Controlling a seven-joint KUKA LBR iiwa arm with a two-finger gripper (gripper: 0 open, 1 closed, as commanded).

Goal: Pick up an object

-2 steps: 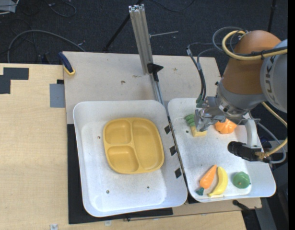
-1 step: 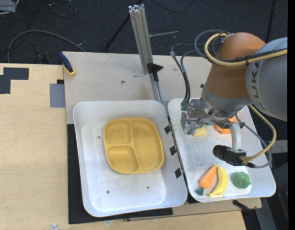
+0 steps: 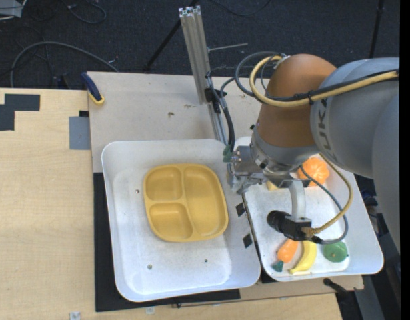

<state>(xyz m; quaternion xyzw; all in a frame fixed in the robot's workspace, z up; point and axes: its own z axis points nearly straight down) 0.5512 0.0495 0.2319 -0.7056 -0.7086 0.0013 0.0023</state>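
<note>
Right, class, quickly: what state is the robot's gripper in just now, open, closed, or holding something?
Gripper: cannot be told; it hangs at the inner edge of the bin with the banana.

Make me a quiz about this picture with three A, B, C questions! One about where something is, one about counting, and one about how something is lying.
1. Where is the banana?
A) on the wooden bench
B) in the right bin
C) on the dark floor

2. How many compartments does the yellow plate have?
A) two
B) three
C) five

3. How does the yellow plate lie?
A) flat, hollows facing up
B) upside down
C) standing on its edge

Answers:
1 B: it lies beside the carrot near the right bin's front edge.
2 B: three hollows can be counted in it.
3 A: its hollows face up as it lies flat in the left bin.
</note>
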